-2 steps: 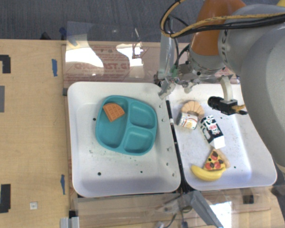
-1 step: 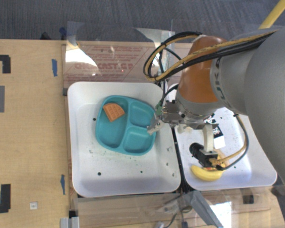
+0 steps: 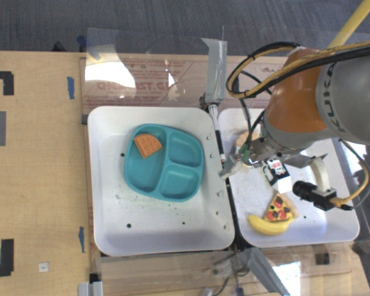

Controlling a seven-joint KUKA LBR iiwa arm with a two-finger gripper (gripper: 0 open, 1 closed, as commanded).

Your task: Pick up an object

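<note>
The grey arm (image 3: 333,97) looms closest. From the left: a waffle piece (image 3: 147,145) on a teal divided plate (image 3: 172,180), then a banana (image 3: 269,224) and pizza slice (image 3: 279,208) in the right bin (image 3: 333,230). Nothing appears lifted yet; the grasp remains.

Robotics lab test cell: cardboard-covered worktop (image 3: 37,184) with black tape markers (image 3: 5,82) at frame left, two white bins (image 3: 105,227) mid-frame, clear plastic shield (image 3: 142,73) at top, industrial arm (image 3: 308,97) trailing loose cables (image 3: 259,66) upper right, grey carpet floor (image 3: 172,11) across the top
</note>
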